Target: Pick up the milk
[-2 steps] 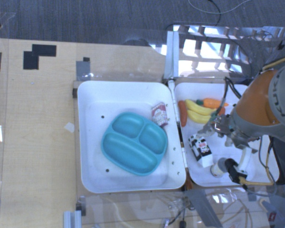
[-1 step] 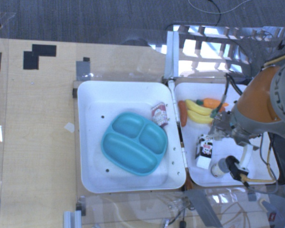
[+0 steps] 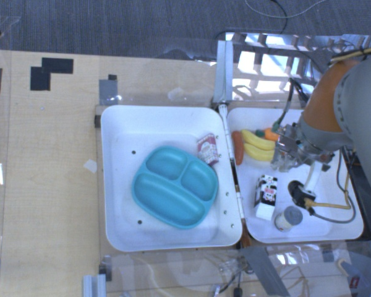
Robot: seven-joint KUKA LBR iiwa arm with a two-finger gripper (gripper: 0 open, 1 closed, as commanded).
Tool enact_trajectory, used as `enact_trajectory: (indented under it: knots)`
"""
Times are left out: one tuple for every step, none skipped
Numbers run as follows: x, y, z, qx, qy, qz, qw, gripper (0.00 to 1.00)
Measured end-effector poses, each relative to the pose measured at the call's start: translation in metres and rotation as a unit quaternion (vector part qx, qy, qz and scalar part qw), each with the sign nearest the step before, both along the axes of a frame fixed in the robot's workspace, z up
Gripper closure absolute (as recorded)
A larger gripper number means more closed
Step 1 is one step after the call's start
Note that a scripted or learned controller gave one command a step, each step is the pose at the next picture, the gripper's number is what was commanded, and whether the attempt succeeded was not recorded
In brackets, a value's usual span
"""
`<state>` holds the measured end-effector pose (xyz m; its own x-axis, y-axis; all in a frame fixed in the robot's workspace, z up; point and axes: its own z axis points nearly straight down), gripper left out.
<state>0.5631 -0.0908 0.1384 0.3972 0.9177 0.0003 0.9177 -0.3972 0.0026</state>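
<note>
The milk [image 3: 267, 197] is a small white carton with black cow patches, lying in the right bin [image 3: 343, 231] near its left wall, toward the front. My gripper [image 3: 283, 161] hangs over the same bin, just above and to the right of the carton. Nothing shows between it and the carton, and the milk rests on the bin floor apart from the gripper.
Yellow bananas [image 3: 258, 146], a red sausage [image 3: 237, 147] and a small orange item [image 3: 271, 132] lie at the back left of the right bin. A grey round can [image 3: 289, 218] stands by the milk. The left bin [image 3: 114, 166] holds a blue divided plate [image 3: 175, 186] and a red-white packet [image 3: 208, 149].
</note>
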Motion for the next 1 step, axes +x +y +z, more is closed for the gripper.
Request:
enact_trajectory:
  knots:
    - [-0.0001, 0.0001, -0.0001, -0.0001, 0.000, 0.000, 1.0000, 0.00]
